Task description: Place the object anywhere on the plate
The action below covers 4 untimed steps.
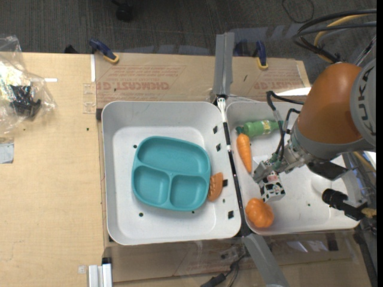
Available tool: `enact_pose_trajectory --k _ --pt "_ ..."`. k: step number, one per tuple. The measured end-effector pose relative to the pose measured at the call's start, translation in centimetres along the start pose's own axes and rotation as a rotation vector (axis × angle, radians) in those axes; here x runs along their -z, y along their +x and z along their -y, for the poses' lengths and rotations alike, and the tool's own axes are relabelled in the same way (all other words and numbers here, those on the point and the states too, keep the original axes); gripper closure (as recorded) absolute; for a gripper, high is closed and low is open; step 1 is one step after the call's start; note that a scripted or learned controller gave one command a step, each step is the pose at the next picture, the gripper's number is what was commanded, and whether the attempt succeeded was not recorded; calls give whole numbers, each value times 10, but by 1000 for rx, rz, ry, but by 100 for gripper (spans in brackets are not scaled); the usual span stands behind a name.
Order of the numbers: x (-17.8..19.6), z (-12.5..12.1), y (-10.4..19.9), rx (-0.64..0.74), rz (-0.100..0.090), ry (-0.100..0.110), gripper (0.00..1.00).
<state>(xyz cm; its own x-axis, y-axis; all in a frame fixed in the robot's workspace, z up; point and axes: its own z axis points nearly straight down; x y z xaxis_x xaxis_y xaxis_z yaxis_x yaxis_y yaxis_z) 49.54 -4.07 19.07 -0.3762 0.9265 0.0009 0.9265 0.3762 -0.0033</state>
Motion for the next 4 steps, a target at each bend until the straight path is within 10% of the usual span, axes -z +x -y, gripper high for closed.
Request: enact_pose_trajectory --k 2,3,4 --pt "0 -86 102 205 2 -1 100" --pt "-46 -138 130 573 2 -2 100" --pt "-46 -138 130 572 3 -3 0"
